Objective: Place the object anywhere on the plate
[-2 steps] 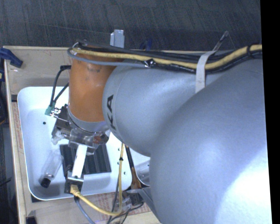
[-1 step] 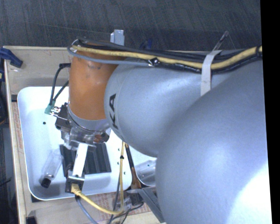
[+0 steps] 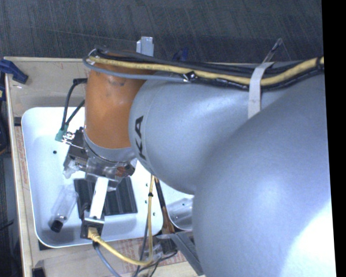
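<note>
I see a clear plastic tube with a black cap [image 3: 62,209] lying lower left in the smooth, shallow white bin [image 3: 31,171]. The gripper [image 3: 82,167] is just beside it; whether it is open or closed, I cannot tell.

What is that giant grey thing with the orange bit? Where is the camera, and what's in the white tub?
The big grey thing is a robot arm, with an orange band near its wrist. A computer program moves it. There is one camera, fixed above the bench and looking down at a slant. The arm reaches in from the right and sits close to the camera, so it looks huge and hides a lot. Its end hangs over a shallow white bin that sits on a wooden bench. In that bin a small clear bottle with a dark cap lies on its side, next to the arm's end. The arm covers its own tip, so I cannot tell whether it is holding anything.
</note>
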### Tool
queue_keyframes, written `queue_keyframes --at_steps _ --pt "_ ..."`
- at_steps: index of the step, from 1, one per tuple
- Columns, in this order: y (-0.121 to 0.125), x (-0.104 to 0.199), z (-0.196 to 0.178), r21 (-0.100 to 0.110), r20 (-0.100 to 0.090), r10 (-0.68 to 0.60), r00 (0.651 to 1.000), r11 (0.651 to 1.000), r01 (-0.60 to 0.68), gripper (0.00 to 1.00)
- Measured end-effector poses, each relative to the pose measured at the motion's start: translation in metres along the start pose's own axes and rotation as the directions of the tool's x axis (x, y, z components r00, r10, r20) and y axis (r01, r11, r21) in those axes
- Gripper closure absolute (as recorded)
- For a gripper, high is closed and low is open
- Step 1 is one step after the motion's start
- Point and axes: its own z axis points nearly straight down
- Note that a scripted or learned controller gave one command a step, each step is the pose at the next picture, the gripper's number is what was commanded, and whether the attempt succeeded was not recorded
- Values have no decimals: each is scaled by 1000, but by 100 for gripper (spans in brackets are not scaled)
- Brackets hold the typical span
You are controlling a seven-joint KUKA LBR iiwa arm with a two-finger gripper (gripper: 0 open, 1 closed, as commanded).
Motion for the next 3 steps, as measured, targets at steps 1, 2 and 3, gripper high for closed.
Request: queue_keyframes --at_steps 1,2,3 --pt "-1 1 -9 5 2 -8 1000 1000 8 100" --pt "31 -63 -120 -11 -10 165 986 986 -166 100" --pt "-6 16 20 -8 -3 405 914 914 -405 100"
